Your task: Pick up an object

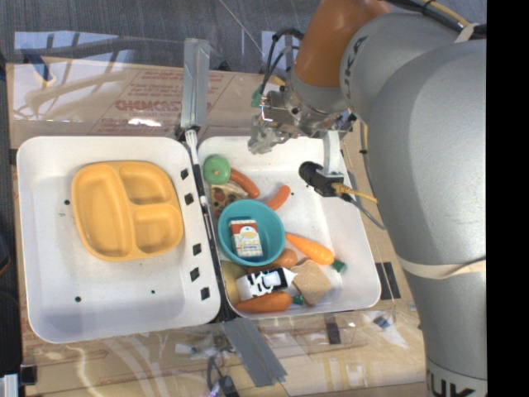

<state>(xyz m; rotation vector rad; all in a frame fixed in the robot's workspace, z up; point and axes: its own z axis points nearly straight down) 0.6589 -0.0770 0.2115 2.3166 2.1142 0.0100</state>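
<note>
Camera view shows the gripper (263,137) at upper centre above the right bin (357,246), its opening impossible to judge, so I think it must next descend toward the carrot (309,249).

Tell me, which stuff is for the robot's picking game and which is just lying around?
For the job: end effector; toys in the right bin: green apple, carrot, teal bowl, small box.
Lying about: yellow divided tray, left bin, cardboard sheet.
</note>
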